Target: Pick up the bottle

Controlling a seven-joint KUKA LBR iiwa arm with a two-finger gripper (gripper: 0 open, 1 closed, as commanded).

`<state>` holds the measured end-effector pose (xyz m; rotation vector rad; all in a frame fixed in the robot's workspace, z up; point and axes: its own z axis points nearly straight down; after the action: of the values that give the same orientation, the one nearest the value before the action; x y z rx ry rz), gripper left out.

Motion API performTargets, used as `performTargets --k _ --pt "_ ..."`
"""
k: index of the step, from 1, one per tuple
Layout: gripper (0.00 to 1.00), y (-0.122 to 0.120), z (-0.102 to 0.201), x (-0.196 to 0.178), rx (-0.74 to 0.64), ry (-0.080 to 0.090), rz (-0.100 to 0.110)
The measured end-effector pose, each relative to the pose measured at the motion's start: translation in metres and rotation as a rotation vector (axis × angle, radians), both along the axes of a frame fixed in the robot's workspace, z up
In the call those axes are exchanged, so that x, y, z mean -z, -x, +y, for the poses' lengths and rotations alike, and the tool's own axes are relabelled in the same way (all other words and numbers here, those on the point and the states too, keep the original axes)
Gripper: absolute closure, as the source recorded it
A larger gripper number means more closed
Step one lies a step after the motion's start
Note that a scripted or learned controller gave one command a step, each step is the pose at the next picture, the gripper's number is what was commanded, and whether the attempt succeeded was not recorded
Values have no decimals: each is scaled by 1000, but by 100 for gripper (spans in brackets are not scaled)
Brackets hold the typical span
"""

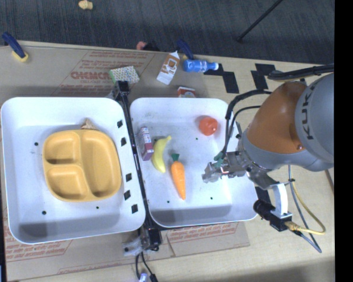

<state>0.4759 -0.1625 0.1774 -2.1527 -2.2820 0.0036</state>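
Bottle (199,66), blue with a clear neck, lies on its side on the bench above the right bin (220,213), at the upper middle of the frame, outside both bins. Just left of it a small carton (168,68) lies tilted on the cardboard, and a second small carton (186,91) sits against the right bin's upper rim.

Lower right of the bottle and well apart from it, the gripper (214,172) hangs over the right side of the right bin, below the grey and orange wrist. Whether it is released or clenched cannot be told at this size, and nothing can be made out in it.

Inside the right bin there are four things: one red tomato (207,125) near the upper right, one yellow banana (159,153), one orange carrot (178,178) just right of and below the banana, and one small purple box (145,143) against the left wall. The carrot lies to the left of the gripper, apart from it.

In the left bin (15,216) rests one yellow divided plate (82,164) with three compartments.
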Motion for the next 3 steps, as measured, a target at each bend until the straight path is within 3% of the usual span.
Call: performTargets --k 1,2,3 --pt "100 0 -37 -17 301 2 -1" --pt "100 0 -22 2 166 -1 0" --pt "100 0 -35 -23 458 2 -2"
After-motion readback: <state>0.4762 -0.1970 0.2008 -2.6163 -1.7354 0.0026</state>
